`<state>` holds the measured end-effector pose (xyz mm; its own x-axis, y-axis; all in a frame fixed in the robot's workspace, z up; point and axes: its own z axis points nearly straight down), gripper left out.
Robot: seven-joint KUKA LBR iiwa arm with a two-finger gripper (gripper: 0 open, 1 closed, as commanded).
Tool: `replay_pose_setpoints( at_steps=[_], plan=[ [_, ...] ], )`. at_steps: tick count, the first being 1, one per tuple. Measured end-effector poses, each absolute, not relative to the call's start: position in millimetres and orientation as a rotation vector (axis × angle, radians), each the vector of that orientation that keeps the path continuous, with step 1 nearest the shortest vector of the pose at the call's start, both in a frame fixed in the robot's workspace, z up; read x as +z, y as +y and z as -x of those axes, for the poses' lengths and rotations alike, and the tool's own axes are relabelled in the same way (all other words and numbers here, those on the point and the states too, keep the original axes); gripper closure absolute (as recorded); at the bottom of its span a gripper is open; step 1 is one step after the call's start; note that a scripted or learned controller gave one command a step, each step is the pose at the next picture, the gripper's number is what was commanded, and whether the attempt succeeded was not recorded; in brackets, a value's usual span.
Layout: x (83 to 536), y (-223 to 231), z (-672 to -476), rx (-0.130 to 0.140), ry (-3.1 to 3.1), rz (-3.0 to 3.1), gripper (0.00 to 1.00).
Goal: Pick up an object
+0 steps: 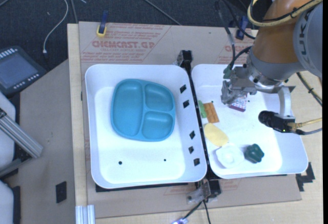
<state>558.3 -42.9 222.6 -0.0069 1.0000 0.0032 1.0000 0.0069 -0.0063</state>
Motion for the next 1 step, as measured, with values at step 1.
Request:
replay_pose_setpoints(
  at_steps=[1],
  plan=[
    [230.1,6.4,-561.9,0.000,-2.227,2.211,1.00]
  ],
)
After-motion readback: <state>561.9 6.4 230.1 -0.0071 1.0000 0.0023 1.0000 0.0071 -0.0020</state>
